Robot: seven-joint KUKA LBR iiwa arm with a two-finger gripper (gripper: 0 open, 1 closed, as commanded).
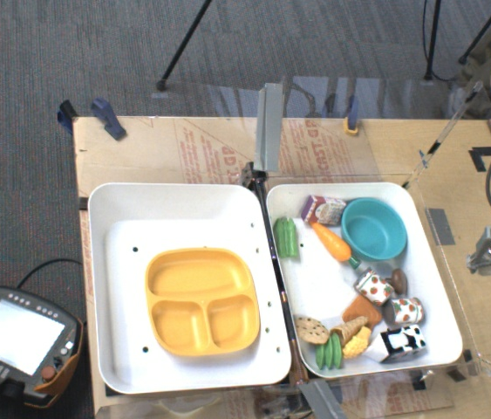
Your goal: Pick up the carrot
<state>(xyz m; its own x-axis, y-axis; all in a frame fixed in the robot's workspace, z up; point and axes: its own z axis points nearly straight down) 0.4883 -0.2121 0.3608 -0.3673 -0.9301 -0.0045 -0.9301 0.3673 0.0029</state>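
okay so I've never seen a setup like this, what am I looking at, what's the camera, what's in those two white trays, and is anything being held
One camera sits fixed above a bench, looking down at a slant. Two shallow white bins lie side by side. The left bin holds a yellow divided plate. The right bin holds toy food: an orange carrot lying against a teal bowl, a green vegetable, a cookie, a corn cob and other small pieces. The carrot is what the robot arm, which reaches in from the right, should pick up. The carrot lies in the bin; nothing grips it.
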